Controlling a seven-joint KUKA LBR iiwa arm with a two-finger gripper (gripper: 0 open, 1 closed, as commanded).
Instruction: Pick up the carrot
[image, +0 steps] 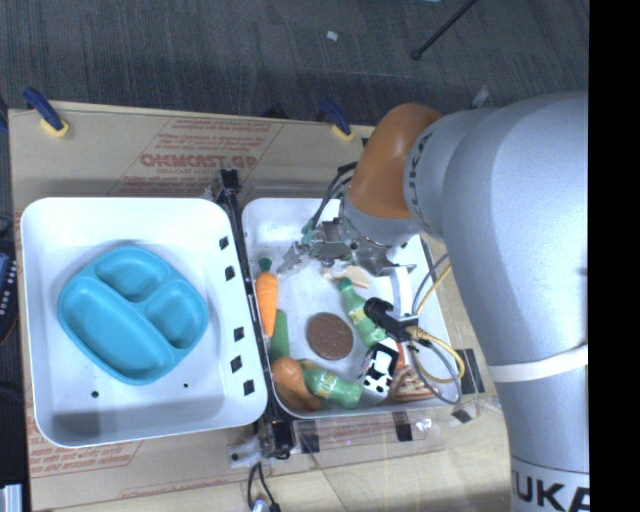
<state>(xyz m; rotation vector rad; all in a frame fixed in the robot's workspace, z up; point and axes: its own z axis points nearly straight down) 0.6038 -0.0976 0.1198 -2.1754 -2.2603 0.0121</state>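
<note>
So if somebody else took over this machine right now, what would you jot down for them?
Gripper: low over the back of the right bin; I cannot tell if it is open or shut.
Carrot: lying along the right bin's left wall, apart from the gripper.
Blue plate: in the left bin.
Done: nothing yet; the carrot is not picked up.
Left: reach the carrot, grasp it and lift it.

A brown bench (190, 150) bears two white bins (40, 330) (262, 220) side by side.
</note>
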